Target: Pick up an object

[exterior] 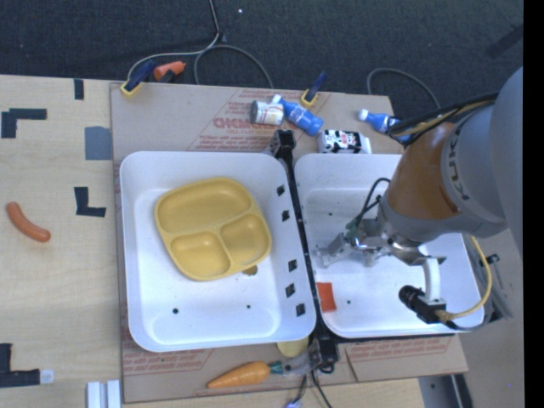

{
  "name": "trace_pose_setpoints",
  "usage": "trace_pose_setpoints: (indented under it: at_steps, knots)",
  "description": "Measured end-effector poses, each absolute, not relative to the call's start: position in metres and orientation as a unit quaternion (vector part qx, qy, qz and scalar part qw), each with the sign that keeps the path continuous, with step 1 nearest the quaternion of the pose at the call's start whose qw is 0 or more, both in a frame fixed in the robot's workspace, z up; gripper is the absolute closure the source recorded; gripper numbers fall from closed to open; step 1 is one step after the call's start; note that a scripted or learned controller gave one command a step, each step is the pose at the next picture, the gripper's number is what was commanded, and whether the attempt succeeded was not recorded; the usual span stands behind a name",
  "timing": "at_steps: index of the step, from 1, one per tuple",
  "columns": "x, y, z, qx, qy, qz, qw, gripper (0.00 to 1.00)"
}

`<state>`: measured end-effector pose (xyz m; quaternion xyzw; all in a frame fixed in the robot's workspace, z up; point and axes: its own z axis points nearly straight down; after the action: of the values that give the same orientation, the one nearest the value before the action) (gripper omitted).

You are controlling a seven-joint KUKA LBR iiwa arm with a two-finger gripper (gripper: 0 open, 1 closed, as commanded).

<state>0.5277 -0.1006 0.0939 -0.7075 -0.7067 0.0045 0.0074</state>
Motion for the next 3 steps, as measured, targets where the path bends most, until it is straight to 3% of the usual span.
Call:
trace_pose_setpoints:
  at_steps: [1,2,3]
  knots:
    - [0.481,-0.186,0.152,-0.710,-0.704,0.0010,-0.001,0.00]
    - [0.577,-0.129,0.113,-0.704,-0.710,-0.0013,-0.001,0.00]
    - [0.640,-0.096,0.084,-0.705,-0.709,-0.0005,-0.001,0.00]
